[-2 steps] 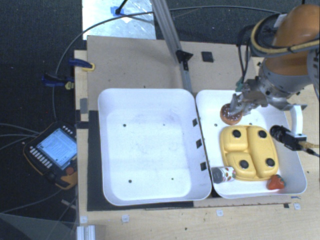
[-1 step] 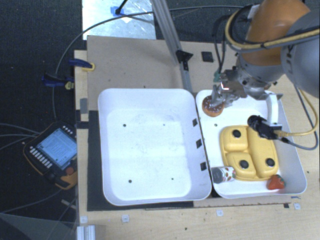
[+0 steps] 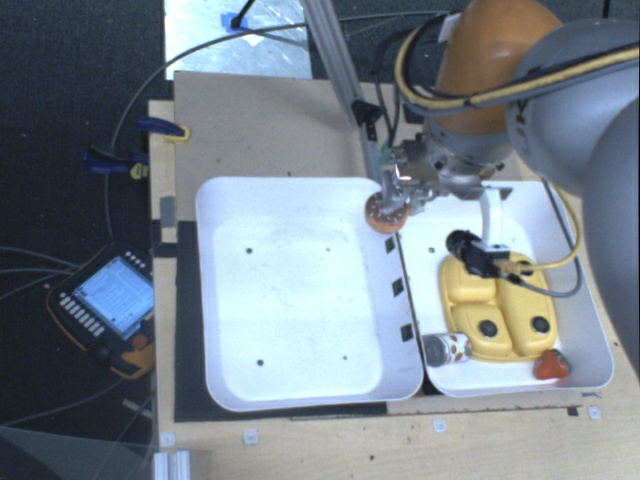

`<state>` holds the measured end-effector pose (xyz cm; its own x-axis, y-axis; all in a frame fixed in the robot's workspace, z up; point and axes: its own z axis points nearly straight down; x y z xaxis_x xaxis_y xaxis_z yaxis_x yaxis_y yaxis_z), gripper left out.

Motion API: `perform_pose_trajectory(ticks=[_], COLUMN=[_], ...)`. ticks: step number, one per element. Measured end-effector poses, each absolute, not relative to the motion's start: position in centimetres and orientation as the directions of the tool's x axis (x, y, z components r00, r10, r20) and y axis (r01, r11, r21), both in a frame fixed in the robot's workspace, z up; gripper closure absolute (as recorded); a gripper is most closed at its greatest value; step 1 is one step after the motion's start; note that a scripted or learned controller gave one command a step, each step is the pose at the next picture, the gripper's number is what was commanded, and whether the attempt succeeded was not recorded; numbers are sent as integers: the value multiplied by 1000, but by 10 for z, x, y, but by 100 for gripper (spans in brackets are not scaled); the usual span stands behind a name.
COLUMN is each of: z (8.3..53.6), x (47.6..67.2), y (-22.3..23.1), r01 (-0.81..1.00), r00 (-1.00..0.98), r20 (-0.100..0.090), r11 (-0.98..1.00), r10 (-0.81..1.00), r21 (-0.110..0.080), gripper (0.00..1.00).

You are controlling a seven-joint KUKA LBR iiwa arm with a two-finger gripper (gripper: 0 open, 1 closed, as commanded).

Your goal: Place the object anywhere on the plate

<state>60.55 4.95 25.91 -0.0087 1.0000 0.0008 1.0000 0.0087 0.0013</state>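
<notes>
Over the divider between the two bins, my pincer (image 3: 392,200) sits pinched on a small brown cookie (image 3: 384,214). Feels like a light, stiff, crumbly thing, so gripping its edge gently seems smart. Yellow plate (image 3: 497,313) waits nearer, in the right bin (image 3: 585,353).

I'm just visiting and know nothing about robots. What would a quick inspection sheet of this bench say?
Surface: two white bins; left bin, right bin.
Job's things: yellow plate in the right bin; round brown object at the gripper, over the divide between the bins.
Clutter: small bottle and red item by the plate.
Grippers: finger state unclear.
Cables: yellow cable over the right bin.
Surroundings: handheld controller left of the bench.
</notes>
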Motion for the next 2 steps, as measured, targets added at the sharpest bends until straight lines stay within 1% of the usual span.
perform_pose_trajectory(ticks=[1,2], z=[259,259], x=[623,622], y=[103,100], r01=[1000,1000], r00=[-10,-6], r20=[1,0], r11=[10,6], r10=[1000,1000], r21=[4,2], gripper=[100,0])
